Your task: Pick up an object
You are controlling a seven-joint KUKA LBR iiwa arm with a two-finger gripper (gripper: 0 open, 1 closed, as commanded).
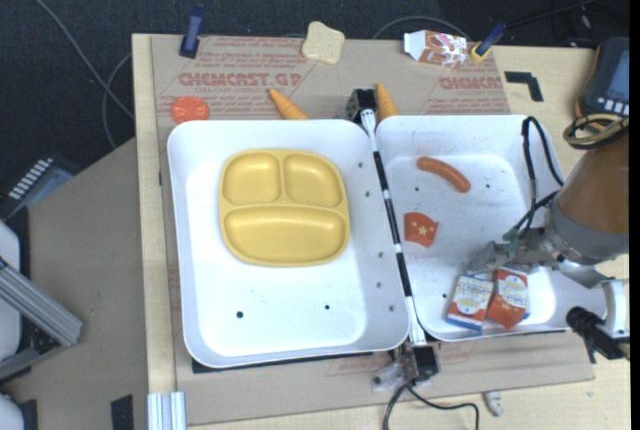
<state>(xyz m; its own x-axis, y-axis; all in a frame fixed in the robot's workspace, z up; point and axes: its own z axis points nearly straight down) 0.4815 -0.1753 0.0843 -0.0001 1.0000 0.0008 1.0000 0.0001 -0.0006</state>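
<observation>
While the left bin point(200, 318) holds a yellow divided plate point(285, 208), the right bin point(455, 143) holds a sausage point(443, 172), a small red packet point(421, 229), and two cartons point(490, 298) near its front edge. Just above the cartons hangs the hand point(512, 253); whether it is clenched or released cannot be told.

Fixed overhead camera, slanted down, both bins point(200, 248)
</observation>
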